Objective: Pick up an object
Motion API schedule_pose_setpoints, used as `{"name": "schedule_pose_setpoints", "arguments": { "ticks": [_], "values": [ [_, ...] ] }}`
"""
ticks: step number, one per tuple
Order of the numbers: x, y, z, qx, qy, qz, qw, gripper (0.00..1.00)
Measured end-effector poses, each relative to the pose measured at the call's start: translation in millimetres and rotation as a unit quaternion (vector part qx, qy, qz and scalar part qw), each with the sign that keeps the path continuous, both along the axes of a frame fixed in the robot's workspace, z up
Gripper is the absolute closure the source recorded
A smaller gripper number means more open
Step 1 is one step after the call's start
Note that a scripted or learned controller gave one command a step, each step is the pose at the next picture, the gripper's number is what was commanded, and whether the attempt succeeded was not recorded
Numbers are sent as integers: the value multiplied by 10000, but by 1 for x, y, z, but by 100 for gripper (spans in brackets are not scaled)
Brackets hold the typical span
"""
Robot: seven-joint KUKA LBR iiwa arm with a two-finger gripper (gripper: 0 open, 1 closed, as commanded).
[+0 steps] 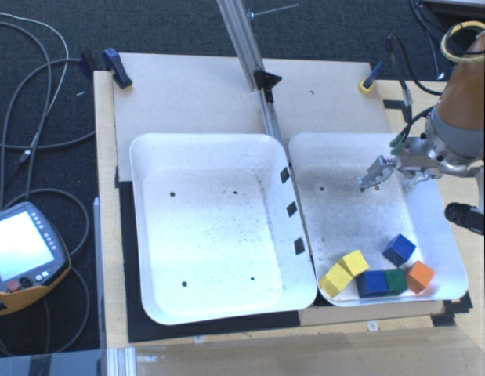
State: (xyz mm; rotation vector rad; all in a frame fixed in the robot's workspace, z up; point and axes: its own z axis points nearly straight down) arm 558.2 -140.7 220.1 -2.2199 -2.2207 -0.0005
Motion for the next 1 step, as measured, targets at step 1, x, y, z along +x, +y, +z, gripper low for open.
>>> {"name": "schedule_pose_setpoints", "arguments": {
  "ticks": [1],
  "values": [
    [-17,49,-32,15,25,22,10000,0]
  ]
}}
